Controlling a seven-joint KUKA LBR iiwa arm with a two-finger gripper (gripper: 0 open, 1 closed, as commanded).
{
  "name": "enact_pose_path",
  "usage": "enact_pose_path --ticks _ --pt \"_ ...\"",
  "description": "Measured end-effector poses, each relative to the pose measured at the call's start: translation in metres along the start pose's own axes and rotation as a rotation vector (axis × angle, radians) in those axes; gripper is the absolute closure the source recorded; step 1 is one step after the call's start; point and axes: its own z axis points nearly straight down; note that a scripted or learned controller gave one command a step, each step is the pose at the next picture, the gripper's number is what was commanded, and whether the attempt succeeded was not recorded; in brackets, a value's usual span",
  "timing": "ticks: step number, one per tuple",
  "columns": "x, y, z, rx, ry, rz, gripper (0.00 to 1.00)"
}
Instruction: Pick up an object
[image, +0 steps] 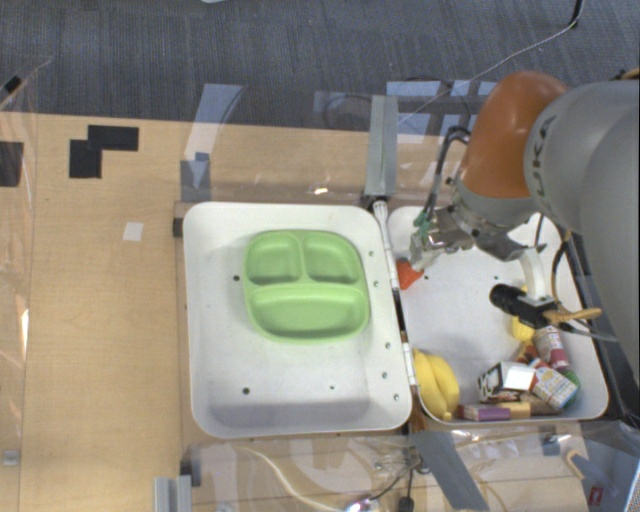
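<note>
Gripper (428, 240) low over right bin (592, 405), near its left wall. Finger state: cannot tell, arm blocks view. Red-orange object (409, 273) just below fingertips, likely target; contact unclear. No lift seen, pick not done. Left: grasp, raise. Banana (437, 381) and clutter well below fingers.

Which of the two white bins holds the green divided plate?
The left bin holds the green plate; the right bin has the bananas and small clutter.

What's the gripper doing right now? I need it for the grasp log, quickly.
Gripper: low over the right bin, just above a small red-orange object; open or shut cannot be told, and no object is seen between its fingers.
</note>
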Motion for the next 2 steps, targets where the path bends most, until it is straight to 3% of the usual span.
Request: enact_pose_path --ticks 1,2 --pt "-0.0735 -0.0369 0.0925 -0.012 -0.002 0.161 1.00" --pt "-0.0755 -0.0367 0.0923 -0.015 -0.007 0.163 0.00"
